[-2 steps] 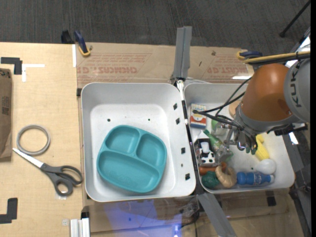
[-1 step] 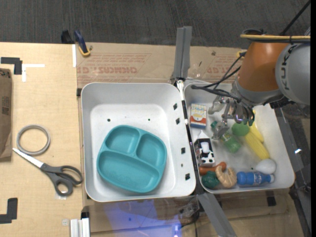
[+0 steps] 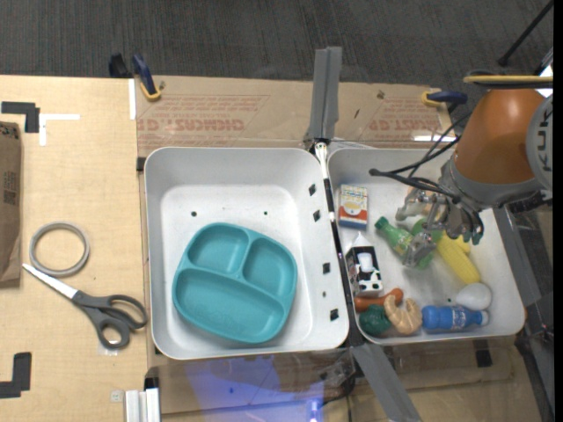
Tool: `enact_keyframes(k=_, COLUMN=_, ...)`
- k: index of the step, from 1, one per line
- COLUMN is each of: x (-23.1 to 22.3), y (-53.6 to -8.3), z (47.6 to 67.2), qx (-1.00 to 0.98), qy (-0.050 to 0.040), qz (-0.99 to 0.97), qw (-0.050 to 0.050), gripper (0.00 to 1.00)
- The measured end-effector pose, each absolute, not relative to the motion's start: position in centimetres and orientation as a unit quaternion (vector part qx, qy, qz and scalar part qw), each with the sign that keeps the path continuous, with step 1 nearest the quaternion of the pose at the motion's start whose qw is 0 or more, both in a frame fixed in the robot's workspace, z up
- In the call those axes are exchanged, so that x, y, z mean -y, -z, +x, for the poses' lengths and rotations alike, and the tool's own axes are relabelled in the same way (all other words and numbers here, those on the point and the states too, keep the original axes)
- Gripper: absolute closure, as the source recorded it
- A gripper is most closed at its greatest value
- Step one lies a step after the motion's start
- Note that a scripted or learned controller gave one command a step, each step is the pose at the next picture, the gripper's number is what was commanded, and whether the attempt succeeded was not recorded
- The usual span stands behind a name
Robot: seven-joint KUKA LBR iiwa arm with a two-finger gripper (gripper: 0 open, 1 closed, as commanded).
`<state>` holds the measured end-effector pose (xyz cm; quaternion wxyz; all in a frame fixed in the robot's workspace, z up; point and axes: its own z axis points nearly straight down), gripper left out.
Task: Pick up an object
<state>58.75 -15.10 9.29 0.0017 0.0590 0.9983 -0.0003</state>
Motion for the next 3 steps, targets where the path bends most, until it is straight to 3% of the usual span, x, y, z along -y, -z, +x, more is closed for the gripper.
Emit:
enact_keyframes(k=1, x=13.4, y=-9.3, z=56.9, qx=-0.998, qy=-0.0001, qz=0.069, qw=0.001, gripper=0.00)
enact_keyframes(k=2, x=15.6, y=-9.2, z=55.1, qx=-0.997, qy=0.0001, qz=0.074, qw=0.001, gripper=0.00)
enact_keyframes(k=3, x=9.9, y=-9.2, z=54.1, qx=-0.998, qy=-0.0004, qz=0.055, qw=0.001, gripper=0.00)
